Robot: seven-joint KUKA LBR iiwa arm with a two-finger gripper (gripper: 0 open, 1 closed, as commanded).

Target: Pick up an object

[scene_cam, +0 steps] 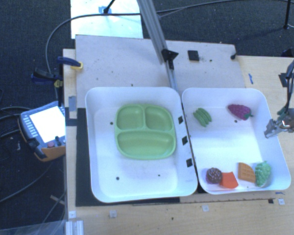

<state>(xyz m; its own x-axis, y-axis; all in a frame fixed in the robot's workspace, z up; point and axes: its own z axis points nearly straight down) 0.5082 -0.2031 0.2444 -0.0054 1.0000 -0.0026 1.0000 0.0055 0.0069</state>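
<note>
The right bin (235,141) holds several toy foods. A green bean pod (202,116) and a purple grape bunch (239,111) lie near its far side. Along its near edge sit a brown round piece (214,175), a red-orange wedge (229,180), an orange waffle-like square (246,172) and a green broccoli (263,173). My gripper (274,128) hangs at the right rim of this bin, apart from every toy, with the grapes to its left and the broccoli below it in the view.
The left bin (103,170) bears a green divided plate (146,131). A slanted metal pole (154,28) crosses the board behind the bins. A tablet-like device (43,129) and cables lie on the floor at left.
</note>
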